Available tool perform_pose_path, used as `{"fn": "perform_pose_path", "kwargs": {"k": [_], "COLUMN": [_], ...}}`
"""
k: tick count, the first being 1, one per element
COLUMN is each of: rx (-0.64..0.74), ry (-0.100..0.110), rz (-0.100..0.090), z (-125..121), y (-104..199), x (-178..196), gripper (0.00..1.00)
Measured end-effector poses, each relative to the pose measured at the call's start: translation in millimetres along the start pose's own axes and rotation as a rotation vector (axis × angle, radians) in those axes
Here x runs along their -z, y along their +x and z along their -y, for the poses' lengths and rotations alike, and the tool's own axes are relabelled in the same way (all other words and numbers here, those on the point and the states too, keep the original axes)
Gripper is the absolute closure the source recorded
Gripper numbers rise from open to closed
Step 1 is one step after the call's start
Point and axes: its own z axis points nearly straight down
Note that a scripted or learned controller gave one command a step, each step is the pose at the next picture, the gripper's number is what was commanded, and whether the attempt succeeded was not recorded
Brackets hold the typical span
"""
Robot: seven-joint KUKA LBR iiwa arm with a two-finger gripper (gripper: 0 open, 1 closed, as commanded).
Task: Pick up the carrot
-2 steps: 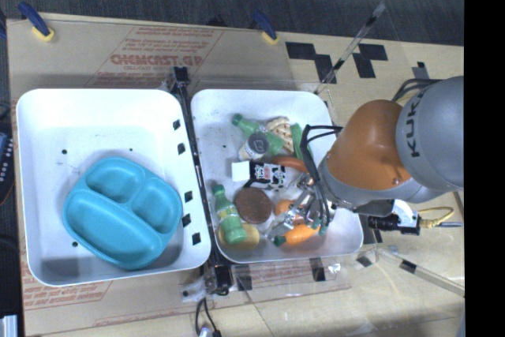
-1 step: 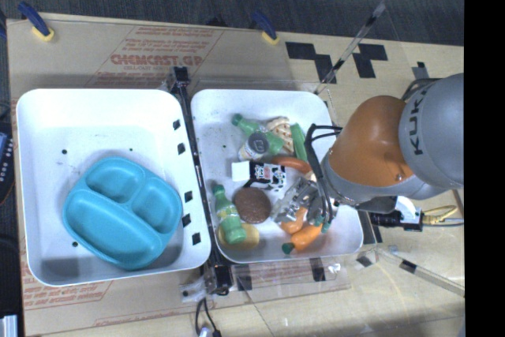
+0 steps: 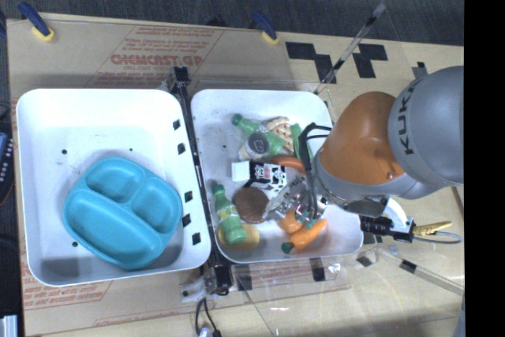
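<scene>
Carrot [image 3: 307,235]: lies at the near edge of the right bin, orange with a green tip pointing toward the near-left, tilted so its thick end rises toward the gripper.
Gripper [image 3: 298,205]: low in the right bin just above the carrot, among metallic parts; whether it is spread or pressed together, I cannot tell, and nothing is seen pinched in it.
Second orange piece [image 3: 289,222]: touching the carrot on its left side, directly under the gripper.
Green and yellow toy [image 3: 231,225]: near-left corner of the right bin, beside the divider.
Brown round disc [image 3: 251,205]: just right of the green toy, between it and the gripper.
Black-and-white carton [image 3: 268,173]: middle of the right bin, beyond the disc.
Green bottle [image 3: 254,126]: far part of the right bin, next to a grey round cap [image 3: 258,144].
Right bin [image 3: 213,110]: white, holds all the clutter.
Left bin [image 3: 47,114]: white, holds 1 blue divided tray [image 3: 118,209] with 3 compartments.
Arm [image 3: 394,142]: grey with an orange band, reaching in over the right bin's right rim.
Bench [image 3: 150,51]: cardboard-lined, with 2 blue clamps [image 3: 35,20] at the far edge.
</scene>
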Motion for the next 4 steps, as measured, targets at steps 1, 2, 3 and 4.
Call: {"fn": "perform_pose_path", "kwargs": {"k": [1,2,3,4], "rx": [-0.435,-0.435,-0.299,-0.287], "ry": [0.002,0.002,0.002,0.002], "rz": [-0.004,-0.005,-0.004,-0.005], "z": [-16,-16,38,35], "y": [-18,-18,-45,-45], "x": [69,69,-25,-14], "gripper": [1.00,0.00,0.00,1.00]}}
